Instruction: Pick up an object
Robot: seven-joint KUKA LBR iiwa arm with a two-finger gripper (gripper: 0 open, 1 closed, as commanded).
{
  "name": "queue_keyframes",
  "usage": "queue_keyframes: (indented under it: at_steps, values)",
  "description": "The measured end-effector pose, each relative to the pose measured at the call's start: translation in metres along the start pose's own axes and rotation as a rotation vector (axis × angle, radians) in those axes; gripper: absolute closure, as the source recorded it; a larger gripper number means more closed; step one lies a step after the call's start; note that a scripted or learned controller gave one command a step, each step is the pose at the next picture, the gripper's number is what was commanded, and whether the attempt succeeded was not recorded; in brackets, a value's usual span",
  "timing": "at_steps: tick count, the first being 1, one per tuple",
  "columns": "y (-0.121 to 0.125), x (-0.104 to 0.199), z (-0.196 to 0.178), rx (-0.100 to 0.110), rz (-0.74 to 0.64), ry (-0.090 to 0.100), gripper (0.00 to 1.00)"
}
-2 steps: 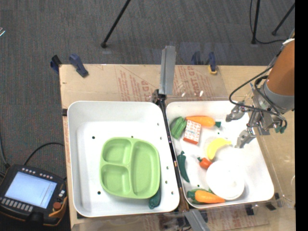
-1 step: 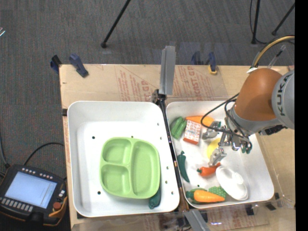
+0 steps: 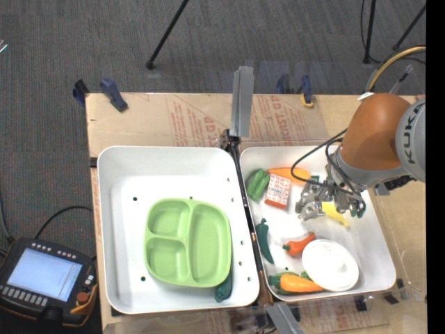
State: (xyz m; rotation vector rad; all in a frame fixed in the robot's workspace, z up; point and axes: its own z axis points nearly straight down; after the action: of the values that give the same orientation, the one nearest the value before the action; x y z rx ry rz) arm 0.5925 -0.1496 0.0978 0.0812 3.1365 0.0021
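The gripper (image 3: 321,206) hangs low in the right bin (image 3: 381,256), right of frame centre, just beside a yellow object (image 3: 338,217); its grip state cannot be told. It appears to be in the reaching step; next it likely needs to close and lift.

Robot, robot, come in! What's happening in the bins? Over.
Gripper low in right bin, beside yellow toy. Red pepper, white plate close by.

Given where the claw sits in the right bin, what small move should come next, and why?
Probably lower straight down: the claw hangs over the right bin, just above a yellow piece, with the red-and-white box close beside it.
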Motion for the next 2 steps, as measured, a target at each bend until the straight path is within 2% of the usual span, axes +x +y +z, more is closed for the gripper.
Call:
queue_keyframes:
  at_steps: [1, 2]
  values:
    - [0.001, 0.000, 0.001, 0.000, -0.001, 0.001, 0.00]
    - [0.030, -0.042, 0.008, 0.001, -0.100, -0.001, 0.00]
